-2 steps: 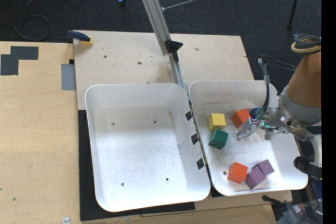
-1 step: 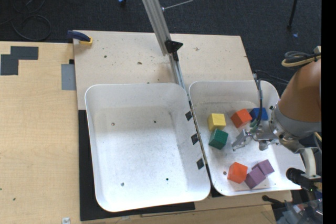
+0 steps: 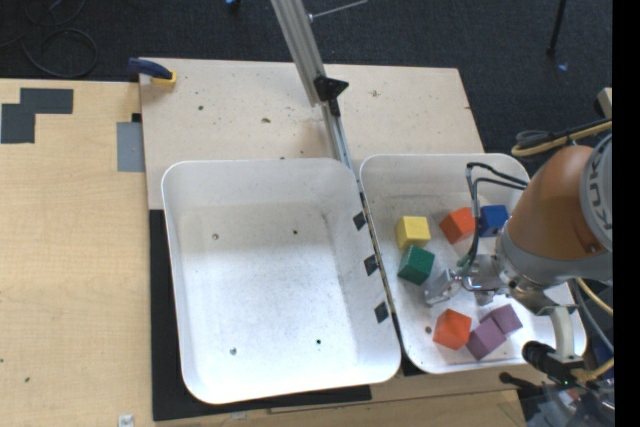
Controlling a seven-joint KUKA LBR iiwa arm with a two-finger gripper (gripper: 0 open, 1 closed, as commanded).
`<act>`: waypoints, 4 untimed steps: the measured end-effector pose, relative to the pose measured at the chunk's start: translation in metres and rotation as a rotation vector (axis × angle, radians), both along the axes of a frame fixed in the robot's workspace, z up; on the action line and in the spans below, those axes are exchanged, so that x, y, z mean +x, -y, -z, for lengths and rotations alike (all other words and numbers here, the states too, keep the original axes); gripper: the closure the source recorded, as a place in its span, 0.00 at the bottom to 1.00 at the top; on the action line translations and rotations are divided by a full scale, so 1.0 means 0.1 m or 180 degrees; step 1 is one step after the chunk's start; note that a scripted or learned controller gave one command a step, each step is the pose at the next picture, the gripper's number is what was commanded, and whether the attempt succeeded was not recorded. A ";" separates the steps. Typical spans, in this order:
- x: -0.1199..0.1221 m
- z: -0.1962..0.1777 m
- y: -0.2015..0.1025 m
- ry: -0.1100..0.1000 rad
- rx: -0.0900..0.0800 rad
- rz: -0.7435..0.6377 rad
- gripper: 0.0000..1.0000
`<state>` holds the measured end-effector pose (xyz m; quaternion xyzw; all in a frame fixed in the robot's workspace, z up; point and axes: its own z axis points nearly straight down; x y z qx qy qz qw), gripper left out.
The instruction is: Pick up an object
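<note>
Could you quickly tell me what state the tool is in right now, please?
Tool: low in the right bin beside the green cube; open or closed cannot be told.

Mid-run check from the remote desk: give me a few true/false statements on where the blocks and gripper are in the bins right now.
1. All the blocks lie in the right bin. True.
2. The yellow block sits beside the green block. True.
3. The gripper hangs over the left bin. False: it is low in the right bin, next to the green block.
4. There is one orange block. False: two, one by the blue block, one by the purple blocks.
5. The blue block lies at the bin's near edge. False: it lies toward the far side.
</note>
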<state>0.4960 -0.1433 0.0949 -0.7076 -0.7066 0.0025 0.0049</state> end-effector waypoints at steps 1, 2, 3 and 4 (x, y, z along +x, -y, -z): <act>0.00 0.02 0.00 0.0024 -0.0005 0.0009 0.00; 0.00 -0.07 0.01 0.0019 0.0002 0.0034 1.00; 0.03 -0.50 0.04 0.0038 -0.0011 -0.0002 1.00; 0.14 -1.06 0.04 0.0044 -0.0012 -0.0007 1.00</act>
